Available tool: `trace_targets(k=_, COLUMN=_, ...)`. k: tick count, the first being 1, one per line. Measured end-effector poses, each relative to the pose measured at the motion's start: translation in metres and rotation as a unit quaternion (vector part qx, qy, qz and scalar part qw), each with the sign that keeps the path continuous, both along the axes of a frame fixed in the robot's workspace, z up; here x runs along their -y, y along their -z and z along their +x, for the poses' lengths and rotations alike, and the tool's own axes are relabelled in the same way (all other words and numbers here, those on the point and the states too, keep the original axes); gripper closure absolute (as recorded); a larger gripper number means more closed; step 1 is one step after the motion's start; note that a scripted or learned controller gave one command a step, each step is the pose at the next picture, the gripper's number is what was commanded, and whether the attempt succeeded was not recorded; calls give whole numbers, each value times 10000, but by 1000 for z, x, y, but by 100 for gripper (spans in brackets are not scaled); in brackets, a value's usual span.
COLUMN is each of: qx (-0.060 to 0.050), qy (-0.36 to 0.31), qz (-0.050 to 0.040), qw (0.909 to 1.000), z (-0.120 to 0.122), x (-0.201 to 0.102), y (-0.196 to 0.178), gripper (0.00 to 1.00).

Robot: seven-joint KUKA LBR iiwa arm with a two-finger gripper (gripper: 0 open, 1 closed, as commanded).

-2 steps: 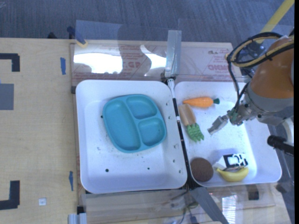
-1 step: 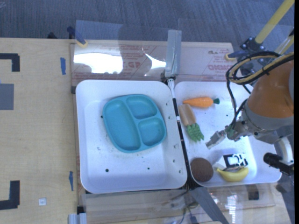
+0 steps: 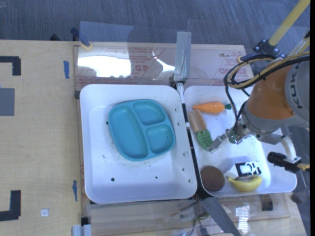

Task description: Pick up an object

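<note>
Yellow banana (image 3: 245,183) lies beside brown ball (image 3: 212,177).

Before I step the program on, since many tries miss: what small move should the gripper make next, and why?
Probably a short drop straight down. The gripper hangs at the green end of the brush in the right bin, nearest of all. The carrot, brown ball and banana lie farther off.

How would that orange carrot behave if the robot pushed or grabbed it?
The carrot looks rounded and tapered, so a push would probably roll it in a curve. Its smooth, toy-like surface might slip between narrow fingers. It appears stiff, not floppy.
</note>
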State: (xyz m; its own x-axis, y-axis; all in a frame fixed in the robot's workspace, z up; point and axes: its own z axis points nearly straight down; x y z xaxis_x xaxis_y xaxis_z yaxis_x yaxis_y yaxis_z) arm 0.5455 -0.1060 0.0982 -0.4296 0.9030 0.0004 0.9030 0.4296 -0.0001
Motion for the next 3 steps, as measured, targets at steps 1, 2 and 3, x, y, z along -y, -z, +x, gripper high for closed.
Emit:
trace_targets(k=1, qx=33, qy=-502, qz=-6, qw=9987, z=71, x=-1, y=11, gripper=0)
trace_targets(k=2, qx=-300, qy=-429, qz=23, qw=9986, z=108, x=3, y=14, gripper=0)
trace_targets(k=3, qx=60, qy=448, qz=-11, qw=9990, z=124, x=15, y=-85, gripper=0)
